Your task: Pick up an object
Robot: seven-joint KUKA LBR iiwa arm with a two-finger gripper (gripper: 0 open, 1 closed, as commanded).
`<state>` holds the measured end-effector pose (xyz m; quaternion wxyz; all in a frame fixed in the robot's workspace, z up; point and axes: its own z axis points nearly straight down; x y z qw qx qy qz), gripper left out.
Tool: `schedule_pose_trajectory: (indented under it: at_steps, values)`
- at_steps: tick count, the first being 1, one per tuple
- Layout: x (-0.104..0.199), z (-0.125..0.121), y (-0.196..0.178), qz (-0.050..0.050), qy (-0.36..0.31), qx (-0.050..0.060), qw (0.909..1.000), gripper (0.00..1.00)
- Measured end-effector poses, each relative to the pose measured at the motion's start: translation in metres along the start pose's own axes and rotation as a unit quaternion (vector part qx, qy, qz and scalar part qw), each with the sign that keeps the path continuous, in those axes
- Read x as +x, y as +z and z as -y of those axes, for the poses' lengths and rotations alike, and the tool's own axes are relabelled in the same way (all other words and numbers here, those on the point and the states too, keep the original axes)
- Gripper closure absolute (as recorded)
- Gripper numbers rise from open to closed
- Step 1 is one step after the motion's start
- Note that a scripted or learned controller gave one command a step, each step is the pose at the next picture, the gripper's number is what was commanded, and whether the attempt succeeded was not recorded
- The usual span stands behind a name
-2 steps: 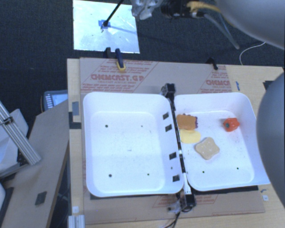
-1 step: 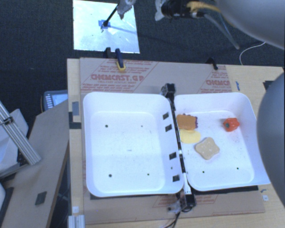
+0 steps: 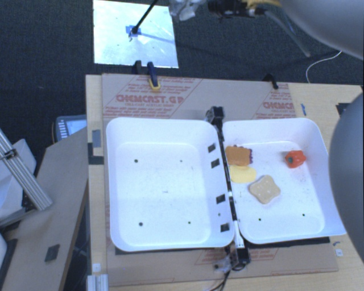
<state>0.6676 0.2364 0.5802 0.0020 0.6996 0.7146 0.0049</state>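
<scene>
The right bin (image 3: 310, 227) holds several small toy foods. An orange-brown piece with a purple edge (image 3: 239, 155) lies near the bin's left wall, with a flat yellow piece (image 3: 243, 174) just below it. A tan toast slice (image 3: 264, 189) lies lower, toward the middle of the bin. A red-orange pepper-like piece (image 3: 294, 159) sits toward the right. My gripper (image 3: 183, 8) is high at the top edge of the view, far above and behind the bins, away from all the objects. The left bin (image 3: 122, 227) has nothing in it.
The grey arm (image 3: 348, 165) looms blurred along the right side and crosses the top right corner. A shiny metal plate (image 3: 119, 40) lies behind the bench. Black clips (image 3: 220, 199) join the bins along the middle divider. A yellow-and-blue clamp (image 3: 153, 79) sits on the cardboard's far edge.
</scene>
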Motion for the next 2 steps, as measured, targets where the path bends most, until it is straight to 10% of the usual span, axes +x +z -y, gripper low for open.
schedule_pose_trajectory:
  at_steps: [1, 2]
  values:
    - [0.000, 0.000, 0.000, 0.000, 0.000, 0.000, 1.0000, 0.00]
    - [0.001, 0.000, -0.011, 0.000, -0.002, -0.001, 1.0000, 1.00]
